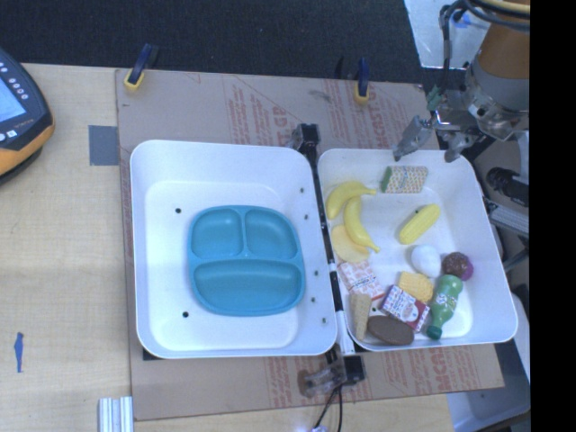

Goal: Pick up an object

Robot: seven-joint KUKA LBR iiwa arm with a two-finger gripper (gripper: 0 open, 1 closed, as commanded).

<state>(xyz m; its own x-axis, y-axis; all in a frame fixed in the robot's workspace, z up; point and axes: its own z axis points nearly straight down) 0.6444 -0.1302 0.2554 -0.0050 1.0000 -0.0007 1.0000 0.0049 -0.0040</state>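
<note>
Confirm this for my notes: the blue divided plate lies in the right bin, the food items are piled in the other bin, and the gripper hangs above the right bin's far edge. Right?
Not quite. The camera view shows the blue divided plate in the left bin, not the right. The food items, such as the bananas, are in the right bin, and the gripper does hang above its far edge.

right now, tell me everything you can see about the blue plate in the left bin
The blue plate is a rounded-rectangle tray, smooth like plastic, with three compartments: two small ones at the far side and one wide one nearer the camera. It lies flat and upright near the middle of the left bin, touching its floor alone.
</note>
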